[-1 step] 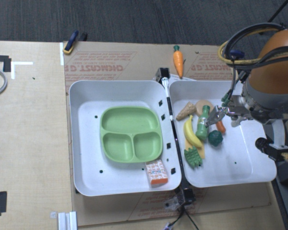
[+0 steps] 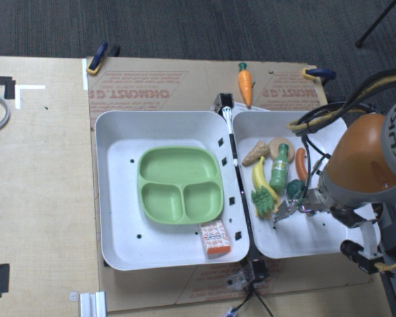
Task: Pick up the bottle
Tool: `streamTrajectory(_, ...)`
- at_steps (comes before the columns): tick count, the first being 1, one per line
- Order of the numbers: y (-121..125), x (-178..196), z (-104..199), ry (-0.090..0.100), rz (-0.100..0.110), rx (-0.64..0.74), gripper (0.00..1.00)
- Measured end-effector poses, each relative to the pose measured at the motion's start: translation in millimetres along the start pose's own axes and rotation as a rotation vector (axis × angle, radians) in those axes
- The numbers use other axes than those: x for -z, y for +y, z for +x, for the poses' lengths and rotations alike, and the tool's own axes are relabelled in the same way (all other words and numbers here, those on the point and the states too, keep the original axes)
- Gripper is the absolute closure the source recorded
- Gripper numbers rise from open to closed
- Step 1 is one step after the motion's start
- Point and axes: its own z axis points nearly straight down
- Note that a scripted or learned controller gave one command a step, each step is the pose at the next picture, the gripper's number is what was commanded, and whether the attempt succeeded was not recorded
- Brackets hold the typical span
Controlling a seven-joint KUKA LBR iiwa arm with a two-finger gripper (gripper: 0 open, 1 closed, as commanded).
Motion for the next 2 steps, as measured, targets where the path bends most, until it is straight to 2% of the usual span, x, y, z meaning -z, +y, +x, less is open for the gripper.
streamTrajectory(1,0.1,9.6,-0.5,0.0,0.0,-0.004,1.0)
streamTrajectory(2,2.5,155.3,19.3,-0.001,0.0,-0.144,1.0)
